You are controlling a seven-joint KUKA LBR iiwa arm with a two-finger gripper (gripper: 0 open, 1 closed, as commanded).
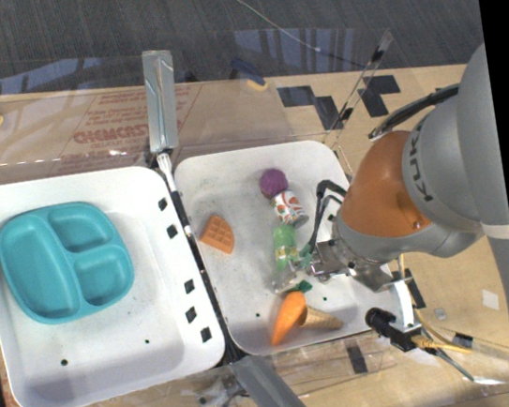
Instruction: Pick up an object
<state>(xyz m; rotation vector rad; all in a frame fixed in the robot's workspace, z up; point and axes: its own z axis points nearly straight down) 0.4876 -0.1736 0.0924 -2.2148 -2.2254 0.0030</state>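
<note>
Where the gripper (304, 271) dips, green bottle (285, 243) just beside (finger spread untellable).

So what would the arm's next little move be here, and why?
Probably a short drop straight down onto the green bottle. The tool sits low in the right bin, right beside the bottle's lower end and just above the carrot, with nothing visibly gripped. The teal tray lies apart in the left bin.

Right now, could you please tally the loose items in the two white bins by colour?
Teal: 1, compartment plastic tray
Purple: 1, round ball
Orange: 2, waffle-textured wedge, plastic carrot
Green: 1, clear plastic bottle
Red-and-white: 1, small can
Tan: 1, cone
Total: 7
</note>
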